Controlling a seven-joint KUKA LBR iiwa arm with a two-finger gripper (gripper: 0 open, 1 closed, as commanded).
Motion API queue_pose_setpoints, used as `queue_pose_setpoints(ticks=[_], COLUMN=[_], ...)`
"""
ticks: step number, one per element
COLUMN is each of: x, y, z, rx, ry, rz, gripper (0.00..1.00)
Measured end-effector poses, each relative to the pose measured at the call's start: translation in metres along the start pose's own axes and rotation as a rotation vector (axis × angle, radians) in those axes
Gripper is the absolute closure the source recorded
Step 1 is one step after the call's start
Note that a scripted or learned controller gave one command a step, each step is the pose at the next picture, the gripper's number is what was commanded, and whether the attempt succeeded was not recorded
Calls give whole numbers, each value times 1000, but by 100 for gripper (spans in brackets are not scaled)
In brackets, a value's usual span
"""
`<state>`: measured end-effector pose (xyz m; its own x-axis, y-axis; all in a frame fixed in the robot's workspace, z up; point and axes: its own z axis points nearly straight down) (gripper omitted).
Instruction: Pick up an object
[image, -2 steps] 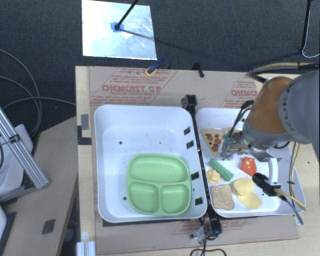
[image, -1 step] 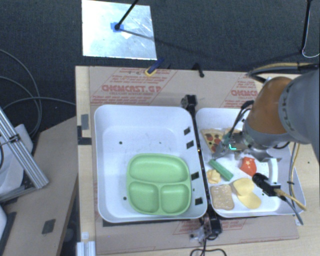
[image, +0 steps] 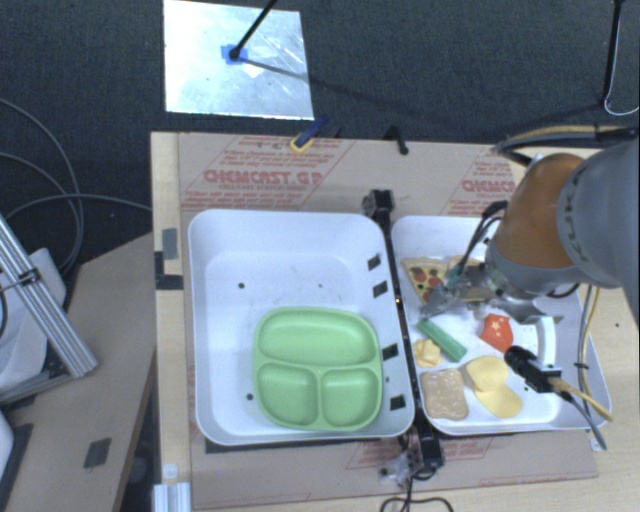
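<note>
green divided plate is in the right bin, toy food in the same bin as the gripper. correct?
Not quite. The green divided plate lies in the left bin, as the camera view shows. The toy food, such as the pizza slice, is in the right bin with the gripper.

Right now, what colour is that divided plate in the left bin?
Light green, plain; the divided plate shows best in the camera view.

Robotics lab or test cell, not a home. The counter (image: 270, 165) is topped with a printed cardboard sheet and carries two shallow white bins; the left bin (image: 290, 235) serves as landmark. Loose black cables (image: 60, 215) trail over dark carpet left of it. Aluminium framing (image: 35, 300) stands further left. A shiny metal plate (image: 235, 60) lies on the floor beyond it. The grey and orange industrial arm (image: 570, 220) reaches in on its right.
</note>
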<state>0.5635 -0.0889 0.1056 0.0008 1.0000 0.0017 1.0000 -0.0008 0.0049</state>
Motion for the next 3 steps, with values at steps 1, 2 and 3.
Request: queue_pose_setpoints(ticks=[1,2,3], x=[5,5,70], y=[-50,-47,-35], z=[21,10,-85], rx=[4,-2,-7], ry=[-1,-1,1], rz=[0,-2,-12], gripper=[0,100,100])
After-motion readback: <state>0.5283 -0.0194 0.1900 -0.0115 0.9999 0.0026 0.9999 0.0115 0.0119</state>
